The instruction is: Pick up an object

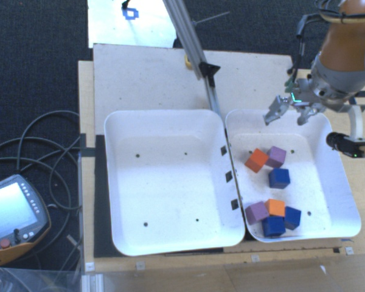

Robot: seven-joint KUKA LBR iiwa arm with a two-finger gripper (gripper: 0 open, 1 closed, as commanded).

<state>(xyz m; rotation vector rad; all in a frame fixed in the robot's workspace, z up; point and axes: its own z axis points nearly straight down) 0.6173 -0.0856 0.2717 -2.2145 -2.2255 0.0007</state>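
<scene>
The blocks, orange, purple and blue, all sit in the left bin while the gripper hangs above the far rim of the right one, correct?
Not quite. The camera view shows the blocks in the right bin, not the left bin. The gripper does hang above the right bin's far rim.

Below and to the left of the pincer (290,111), its fingers spread apart, both white bins looked like smooth, slightly glossy plastic: the left bin (118,163) and the right bin (339,181). The blocks under the pincer, among them an orange block (256,160), a purple block (276,156) and a blue block (279,177), had flat, matt faces. The worktop (146,78) to the pincer's left looked like pale, matt, speckled board. The pincer itself appeared as dull grey metal, and the arm's orange band (347,41) above it had a soft sheen. A slanted rod (182,26) looked like brushed metal.
</scene>
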